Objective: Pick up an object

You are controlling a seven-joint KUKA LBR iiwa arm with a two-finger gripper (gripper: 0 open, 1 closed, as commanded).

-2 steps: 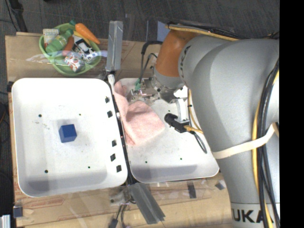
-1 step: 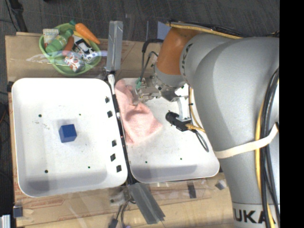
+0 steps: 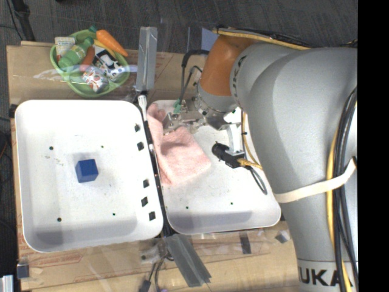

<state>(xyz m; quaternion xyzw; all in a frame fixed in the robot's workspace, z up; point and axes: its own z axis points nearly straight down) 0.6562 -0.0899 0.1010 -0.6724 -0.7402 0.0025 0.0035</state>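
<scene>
A pink cloth (image 3: 177,151) lies crumpled in the right bin (image 3: 231,215), against its left wall and far corner. My gripper (image 3: 172,120) reaches in from the right and sits low over the cloth's upper part, touching or nearly touching it. A blue cube (image 3: 87,170) rests alone in the left bin (image 3: 36,224), well away from the gripper. The arm's large grey body and orange band cover the right bin's far right side.
A green bowl (image 3: 90,62) full of toy food and small items stands on the bench beyond the left bin. A divider with black clips (image 3: 146,163) runs between the bins. A black cable connector (image 3: 228,155) hangs over the right bin.
</scene>
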